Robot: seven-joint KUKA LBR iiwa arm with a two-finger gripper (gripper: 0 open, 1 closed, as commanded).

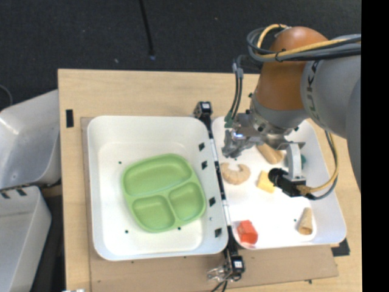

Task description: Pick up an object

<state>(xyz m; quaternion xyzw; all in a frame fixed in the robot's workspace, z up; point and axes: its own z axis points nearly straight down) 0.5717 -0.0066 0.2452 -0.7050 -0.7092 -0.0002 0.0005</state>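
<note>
My gripper [233, 149] hangs low over the left part of the right bin [276, 239], just above a tan croissant-shaped piece [234, 173]. A yellow wedge [265, 182] lies to the right of that piece. A red block [246, 232] sits near the bin's front left corner. A beige cone [305, 221] lies at the front right. A tan stick-like piece [270, 154] pokes out from under the wrist. The arm hides the back of the bin.
The left bin [103, 163] holds a green divided plate [163, 191]. A ridge with black clips [214, 169] separates the two bins. The wooden bench [134, 90] frames both bins.
</note>
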